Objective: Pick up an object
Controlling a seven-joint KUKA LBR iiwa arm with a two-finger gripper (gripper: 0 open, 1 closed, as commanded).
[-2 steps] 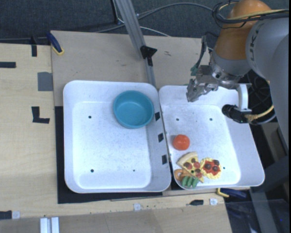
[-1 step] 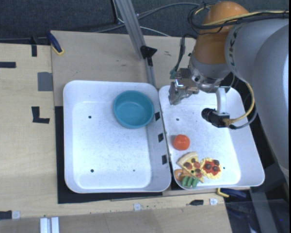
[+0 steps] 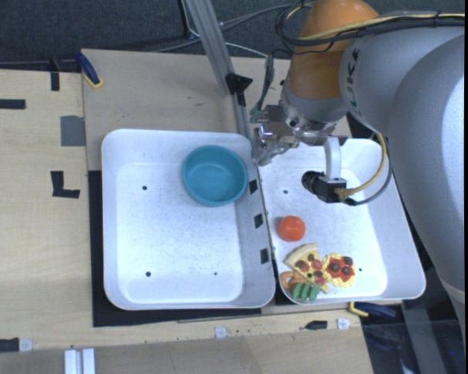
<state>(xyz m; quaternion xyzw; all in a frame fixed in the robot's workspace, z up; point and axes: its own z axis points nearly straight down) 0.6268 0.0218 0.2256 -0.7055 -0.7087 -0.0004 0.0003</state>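
Blue bowl [image 3: 214, 175] in left bin [image 3: 125, 209]. Orange ball [image 3: 291, 227] and pizza slices [image 3: 320, 269] in right bin [image 3: 374, 232]. Pincer [image 3: 267, 148] above the divider, state impossible to tell.

Two bins side by side on worktop [image 3: 164, 92]. Bowl [image 3: 214, 175] in left bin [image 3: 132, 232], rear right. Ball [image 3: 291, 227] in right bin [image 3: 374, 240], w/ pizza slices [image 3: 321, 269] in front.

The end effector [image 3: 267, 148] looks like bare grey metal with a dull sheen. Left of it, the blue bowl [image 3: 214, 175] seems smooth matt plastic. Both bins [image 3: 125, 209] are smooth white plastic, faintly speckled. The tabletop [image 3: 31, 232] beyond them is pale, matt wood.
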